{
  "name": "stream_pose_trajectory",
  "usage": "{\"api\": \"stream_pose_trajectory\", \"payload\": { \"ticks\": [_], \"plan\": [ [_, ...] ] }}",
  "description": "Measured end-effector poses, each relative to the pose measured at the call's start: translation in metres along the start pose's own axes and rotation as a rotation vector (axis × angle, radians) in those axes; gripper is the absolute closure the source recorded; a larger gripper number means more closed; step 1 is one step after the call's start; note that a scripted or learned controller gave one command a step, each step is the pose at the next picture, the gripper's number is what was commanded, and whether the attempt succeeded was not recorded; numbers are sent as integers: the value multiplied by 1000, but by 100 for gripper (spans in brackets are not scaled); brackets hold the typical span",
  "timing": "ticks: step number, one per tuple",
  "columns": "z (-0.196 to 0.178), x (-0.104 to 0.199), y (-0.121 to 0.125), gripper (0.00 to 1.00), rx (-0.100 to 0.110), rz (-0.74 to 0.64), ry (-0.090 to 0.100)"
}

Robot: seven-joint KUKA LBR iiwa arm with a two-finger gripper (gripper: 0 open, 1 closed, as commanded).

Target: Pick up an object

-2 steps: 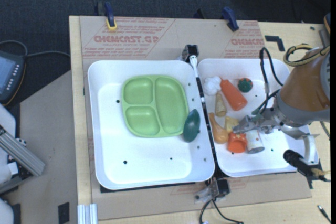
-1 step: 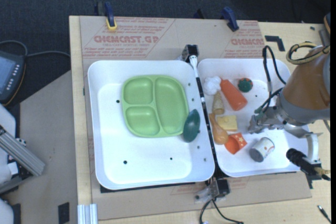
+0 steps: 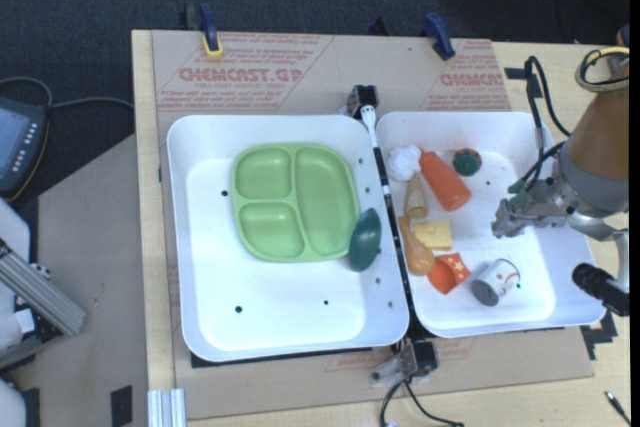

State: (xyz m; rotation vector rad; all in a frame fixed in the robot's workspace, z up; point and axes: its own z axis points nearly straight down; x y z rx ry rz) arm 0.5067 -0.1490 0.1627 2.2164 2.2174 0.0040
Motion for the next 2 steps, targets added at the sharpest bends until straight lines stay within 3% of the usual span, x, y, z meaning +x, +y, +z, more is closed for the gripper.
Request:
{"api": "stream_pose_trajectory", "payload": {
  "ticks": [1,2],
  "plan": [
    [-64,-1,5,100,-2,-1,0],
    [-62,-1,6,100,4,0,2]
  ]
}}
